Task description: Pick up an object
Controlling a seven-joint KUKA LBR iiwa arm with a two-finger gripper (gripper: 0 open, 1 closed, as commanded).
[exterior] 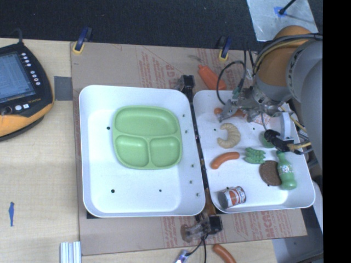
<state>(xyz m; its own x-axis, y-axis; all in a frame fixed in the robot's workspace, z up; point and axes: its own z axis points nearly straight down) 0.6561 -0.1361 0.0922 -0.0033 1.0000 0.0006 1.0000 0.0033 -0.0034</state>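
Observation:
My gripper is low over the far end of the right bin, below the grey arm and its orange band. A small red-orange piece lies right at its left side; whether it is held is not clear. A tan croissant lies just in front of the gripper. Further forward are an orange sausage, a green leafy toy, a brown cookie, a green bottle and a small can on its side.
The left bin holds a green divided plate. An orange carrot lies on the cardboard behind the bins, another orange piece in front. A teach pendant sits far left. Cables hang around the wrist.

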